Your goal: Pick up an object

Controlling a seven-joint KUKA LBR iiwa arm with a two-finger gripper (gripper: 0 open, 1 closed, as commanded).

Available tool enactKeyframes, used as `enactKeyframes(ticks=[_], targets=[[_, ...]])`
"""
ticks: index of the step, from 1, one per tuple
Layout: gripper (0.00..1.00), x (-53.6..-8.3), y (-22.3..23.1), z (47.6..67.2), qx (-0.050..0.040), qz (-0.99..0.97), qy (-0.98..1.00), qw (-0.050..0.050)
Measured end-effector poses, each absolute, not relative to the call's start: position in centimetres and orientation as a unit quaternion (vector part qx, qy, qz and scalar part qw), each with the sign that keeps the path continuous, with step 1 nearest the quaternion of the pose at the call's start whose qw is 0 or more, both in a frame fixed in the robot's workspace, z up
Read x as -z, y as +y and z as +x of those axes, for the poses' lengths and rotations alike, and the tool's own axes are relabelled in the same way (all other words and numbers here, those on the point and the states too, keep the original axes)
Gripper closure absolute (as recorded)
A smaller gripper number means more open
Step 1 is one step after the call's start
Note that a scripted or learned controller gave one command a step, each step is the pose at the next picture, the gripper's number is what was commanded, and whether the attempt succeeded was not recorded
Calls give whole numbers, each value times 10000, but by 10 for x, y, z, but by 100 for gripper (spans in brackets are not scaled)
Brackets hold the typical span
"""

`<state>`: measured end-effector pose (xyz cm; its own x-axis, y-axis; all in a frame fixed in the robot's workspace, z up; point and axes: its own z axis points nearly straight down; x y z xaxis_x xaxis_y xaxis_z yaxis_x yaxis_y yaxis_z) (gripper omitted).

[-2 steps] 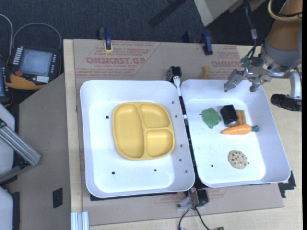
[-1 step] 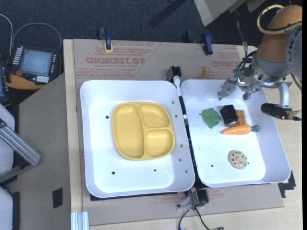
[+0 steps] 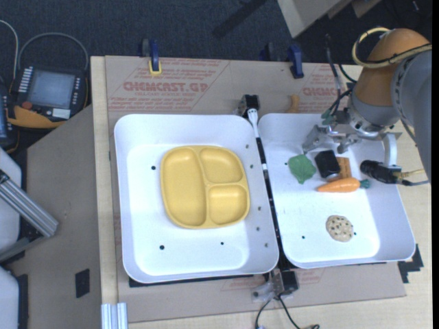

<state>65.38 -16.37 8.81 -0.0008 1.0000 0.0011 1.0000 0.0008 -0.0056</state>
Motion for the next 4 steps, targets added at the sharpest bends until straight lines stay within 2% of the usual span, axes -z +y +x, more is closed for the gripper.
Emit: enactKeyframes(ticks=[1,2,4], targets=[[100,-103,-164,656,2,-7064,-7078,-8],[100,-167,-166,660,19,-7067,-7074,-40],[100,-276,-167,663,22,-7065,-7077,-44]])
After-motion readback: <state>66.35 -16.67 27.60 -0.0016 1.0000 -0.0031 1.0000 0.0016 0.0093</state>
